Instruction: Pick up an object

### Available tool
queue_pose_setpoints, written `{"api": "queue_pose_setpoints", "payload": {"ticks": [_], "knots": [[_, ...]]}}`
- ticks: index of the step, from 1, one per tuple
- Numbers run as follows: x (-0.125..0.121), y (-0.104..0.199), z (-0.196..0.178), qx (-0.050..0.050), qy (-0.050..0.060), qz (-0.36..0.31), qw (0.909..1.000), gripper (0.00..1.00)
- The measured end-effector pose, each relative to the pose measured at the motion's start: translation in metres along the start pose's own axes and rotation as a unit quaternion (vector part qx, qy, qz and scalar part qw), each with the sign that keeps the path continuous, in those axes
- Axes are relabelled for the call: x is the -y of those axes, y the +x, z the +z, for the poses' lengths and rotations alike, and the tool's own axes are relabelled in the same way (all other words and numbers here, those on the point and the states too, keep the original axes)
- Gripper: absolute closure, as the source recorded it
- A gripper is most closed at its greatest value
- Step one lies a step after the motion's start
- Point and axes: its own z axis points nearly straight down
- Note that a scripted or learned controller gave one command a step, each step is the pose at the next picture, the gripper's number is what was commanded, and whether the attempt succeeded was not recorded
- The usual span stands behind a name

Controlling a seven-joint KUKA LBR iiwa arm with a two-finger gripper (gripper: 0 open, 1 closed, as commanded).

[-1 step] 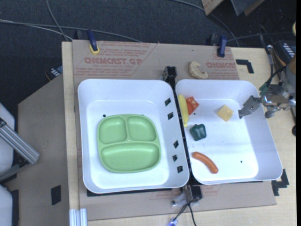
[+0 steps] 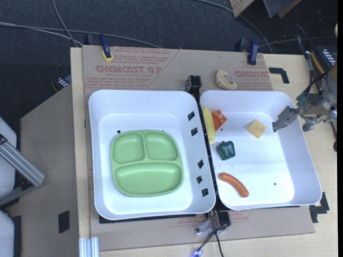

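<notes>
Now we count two shallow white bins on the bench, side by side: the left bin [image 2: 99, 143] and the right bin [image 2: 300, 165]. One green divided plate [image 2: 146, 162] lies flat in the left bin, and we count three compartments in it, two small ones at the far side and one long one nearer us.

In the right bin we count five loose objects. One yellow banana [image 2: 208, 125] lies along the left wall, with one red piece [image 2: 218, 119] touching it on its right. One dark green pepper [image 2: 226, 150] sits just below those two, near the same wall. One orange-red sausage [image 2: 234, 184] lies at a slant toward the near end of the bin. One yellow block [image 2: 256, 128] rests apart from the rest, toward the middle of the far half.

Outside the bins, one pale curved object [image 2: 225, 80] lies on the cardboard sheet [image 2: 134, 66] beyond the right bin, and we count two clamps, a yellow-and-blue clamp [image 2: 106, 50] and a blue clamp [image 2: 252, 51], on that sheet's far edge.

One gripper [image 2: 284, 120] comes in from the right, above the right bin's far right wall and near the yellow block, not touching it. We see nothing between its fingers, though we cannot tell whether they stand apart or together.
</notes>
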Motion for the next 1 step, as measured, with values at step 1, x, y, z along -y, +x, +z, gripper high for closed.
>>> {"api": "queue_pose_setpoints", "payload": {"ticks": [1], "knots": [[-0.0006, -0.0047, 0.0431, -0.001, 0.002, 0.0, 1.0, 0.0]]}}
